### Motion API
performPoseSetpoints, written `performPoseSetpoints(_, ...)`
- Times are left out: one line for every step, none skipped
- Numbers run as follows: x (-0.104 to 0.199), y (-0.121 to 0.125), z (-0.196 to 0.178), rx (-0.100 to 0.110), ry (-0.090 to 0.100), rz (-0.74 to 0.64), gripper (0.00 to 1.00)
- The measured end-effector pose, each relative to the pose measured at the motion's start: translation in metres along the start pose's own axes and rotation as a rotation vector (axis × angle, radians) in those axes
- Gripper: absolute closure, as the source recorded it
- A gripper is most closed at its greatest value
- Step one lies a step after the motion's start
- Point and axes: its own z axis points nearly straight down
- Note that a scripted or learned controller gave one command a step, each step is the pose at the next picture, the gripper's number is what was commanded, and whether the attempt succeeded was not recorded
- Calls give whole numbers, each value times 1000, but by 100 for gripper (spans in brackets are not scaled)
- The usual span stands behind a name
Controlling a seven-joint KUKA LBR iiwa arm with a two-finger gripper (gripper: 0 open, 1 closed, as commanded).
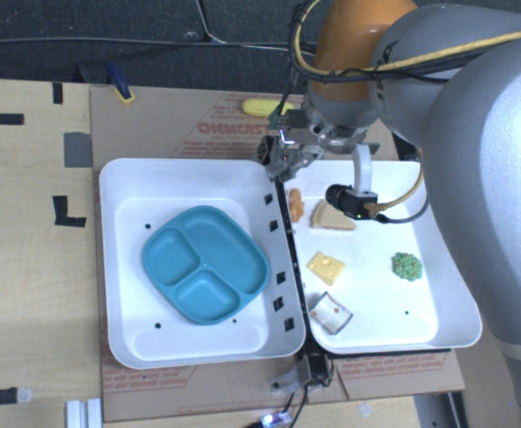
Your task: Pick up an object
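My gripper hangs over the far left corner of the right bin, close to the wall between the two bins. Just below it lies a small orange piece against that wall. A tan wedge sits to the right of the orange piece. Further forward are a yellow cheese block, a green broccoli floret and a white-and-red piece. Nothing shows in the gripper's grasp.
The left bin holds a blue compartment plate. A yellow object lies on the cardboard behind the bins. The big grey arm covers the right bin's far right side. A black cable end dangles over the wedge.
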Motion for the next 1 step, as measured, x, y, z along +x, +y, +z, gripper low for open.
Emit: performPoseSetpoints(56,6,13,0,1,-3,100)
